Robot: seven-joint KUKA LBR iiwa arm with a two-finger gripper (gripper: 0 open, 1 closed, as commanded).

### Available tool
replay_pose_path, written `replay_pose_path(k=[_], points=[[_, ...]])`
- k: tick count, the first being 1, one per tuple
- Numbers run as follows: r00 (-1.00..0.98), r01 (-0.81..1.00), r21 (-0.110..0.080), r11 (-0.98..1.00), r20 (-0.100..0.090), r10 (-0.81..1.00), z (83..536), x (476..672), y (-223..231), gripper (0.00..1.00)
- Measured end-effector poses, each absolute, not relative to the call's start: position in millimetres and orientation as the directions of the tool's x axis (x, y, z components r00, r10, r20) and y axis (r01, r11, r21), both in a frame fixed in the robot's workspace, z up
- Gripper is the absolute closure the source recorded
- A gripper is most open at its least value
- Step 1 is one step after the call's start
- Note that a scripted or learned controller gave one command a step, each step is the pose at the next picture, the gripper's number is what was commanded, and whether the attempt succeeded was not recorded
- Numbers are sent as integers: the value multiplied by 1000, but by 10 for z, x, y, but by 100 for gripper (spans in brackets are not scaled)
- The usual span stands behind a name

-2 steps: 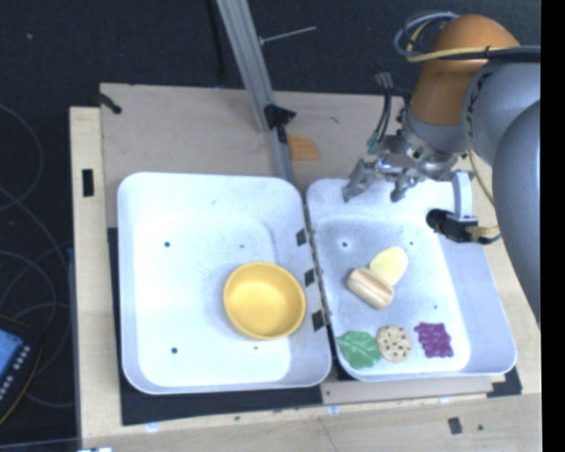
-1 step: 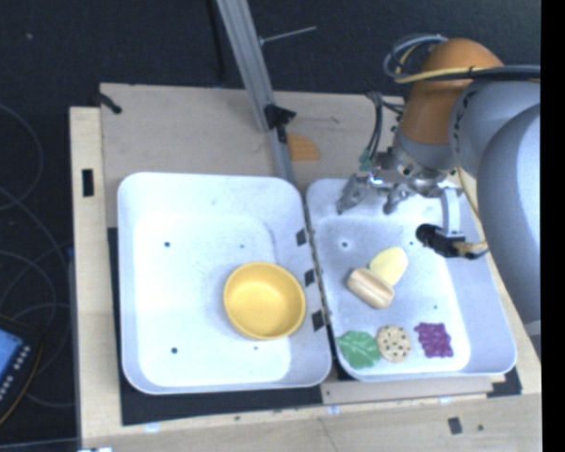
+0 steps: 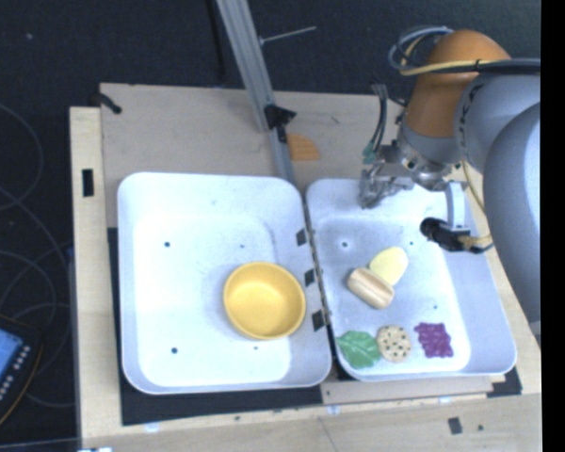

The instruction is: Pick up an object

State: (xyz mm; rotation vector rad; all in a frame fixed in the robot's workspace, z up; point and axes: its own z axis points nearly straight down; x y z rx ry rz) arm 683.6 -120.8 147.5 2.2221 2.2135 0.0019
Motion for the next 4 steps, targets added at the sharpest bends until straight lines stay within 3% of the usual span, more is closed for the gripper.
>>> replay_pose_path(k=[1, 2, 4], points=[[5, 1000, 8, -5, -2, 1000, 2117, 6798, -1217, 100], [4, 1000, 4, -4, -1, 1000, 2325, 6806, -1232, 100], [-8, 1000, 3, 8, 2, 1000, 2548, 6722, -180, 100]])
